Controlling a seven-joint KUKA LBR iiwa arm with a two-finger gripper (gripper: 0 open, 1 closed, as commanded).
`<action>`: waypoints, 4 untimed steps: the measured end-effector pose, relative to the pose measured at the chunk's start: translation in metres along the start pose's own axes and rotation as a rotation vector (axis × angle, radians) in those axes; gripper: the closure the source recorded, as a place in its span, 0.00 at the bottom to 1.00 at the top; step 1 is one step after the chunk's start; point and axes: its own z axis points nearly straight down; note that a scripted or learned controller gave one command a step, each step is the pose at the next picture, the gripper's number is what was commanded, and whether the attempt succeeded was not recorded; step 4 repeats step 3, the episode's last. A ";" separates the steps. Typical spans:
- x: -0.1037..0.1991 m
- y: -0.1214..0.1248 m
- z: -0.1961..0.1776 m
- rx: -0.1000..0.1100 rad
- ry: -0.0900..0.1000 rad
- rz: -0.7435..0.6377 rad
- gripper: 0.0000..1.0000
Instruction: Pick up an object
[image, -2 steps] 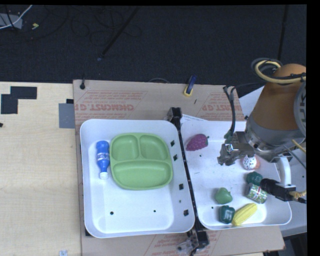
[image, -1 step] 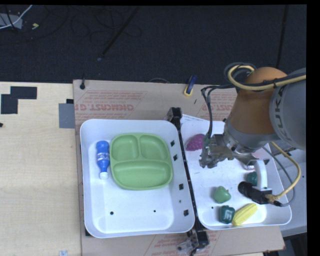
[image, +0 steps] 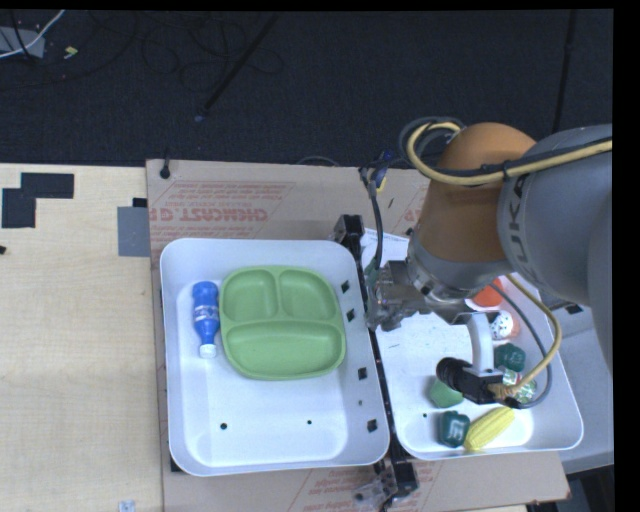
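Yellow toy (image: 490, 428) — right bin (image: 415, 420) corner, well apart from end effector (image: 388, 308).

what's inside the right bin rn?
Along the right bin's near side: yellow piece, green block, green lump, dark green block, white ball. An orange thing peeks from under the arm, which covers the bin's far part; anything there is hidden.

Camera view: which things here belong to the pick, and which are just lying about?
Likely in play, by the arm: gripper, right bin, yellow piece, green block, orange piece.
Likely just lying about: left bin, green divided plate, blue bottle, cardboard sheet.
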 end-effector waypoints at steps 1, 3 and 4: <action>0.036 0.007 -0.002 0.001 0.000 0.001 1.00; 0.031 0.012 0.012 0.001 -0.002 0.004 1.00; 0.031 0.012 0.012 0.001 -0.002 0.004 1.00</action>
